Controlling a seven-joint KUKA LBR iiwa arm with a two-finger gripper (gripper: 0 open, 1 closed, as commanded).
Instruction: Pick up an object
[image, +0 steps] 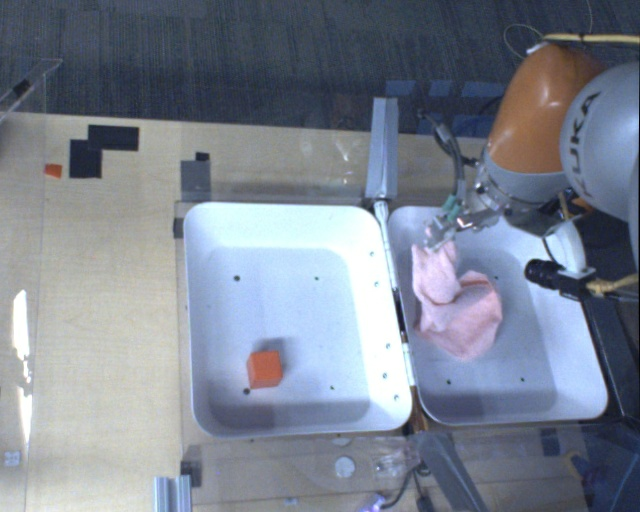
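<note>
Pink cloth (455, 305) is the thing you must watch, and its upper corner goes up to the gripper (440, 232), between the fingertips. You can see the gripper closed on this corner, with the fingers narrow and the fabric pinched between them. From there the cloth hangs down and spreads in soft folds onto the floor of the right bin (560, 390), in its left half, near the wall beside the other bin. The arm (560, 110) comes in from the right, and you see its orange band above the grey wrist, over the far edge of the right bin. To the left you find the left bin (290, 250), touching the right one along the middle. On its floor, near the front left, an orange block (265, 369) sits alone, well apart from the gripper.
</note>
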